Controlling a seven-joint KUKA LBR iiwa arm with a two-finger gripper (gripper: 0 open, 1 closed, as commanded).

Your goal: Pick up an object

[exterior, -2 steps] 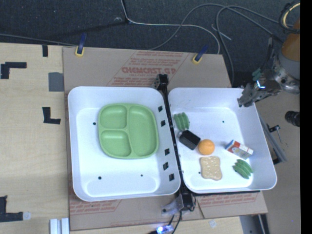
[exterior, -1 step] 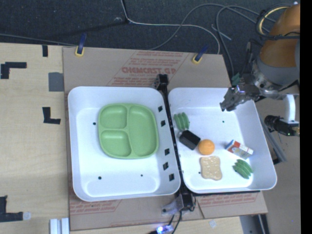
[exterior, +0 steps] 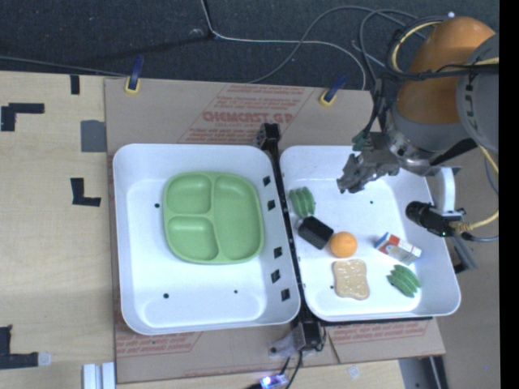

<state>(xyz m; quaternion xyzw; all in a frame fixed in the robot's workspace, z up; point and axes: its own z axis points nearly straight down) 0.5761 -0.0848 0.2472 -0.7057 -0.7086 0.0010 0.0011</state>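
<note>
Objects for picking were noted in the right bin (exterior: 422,294) only. Left to right: the left bin (exterior: 130,241) was seen to hold a green divided plate (exterior: 214,217). Past the shared wall, a green item (exterior: 302,201) and a black block (exterior: 315,232) were recorded close together, then an orange ball (exterior: 344,245) with a tan slice (exterior: 351,279) just near of it. Further right, a small red-and-white pack (exterior: 397,248) and a green leafy piece (exterior: 404,279) were logged.

Gripper (exterior: 357,174) was observed over bare floor at the far side of the right bin; nothing was seen in it, and its opening could not be told.

Risks judged: the ball could be rolled off by a glancing touch; the green item and block could be struck together. Open room was judged best around the ball and pack; the items by the walls were judged cramped.
</note>
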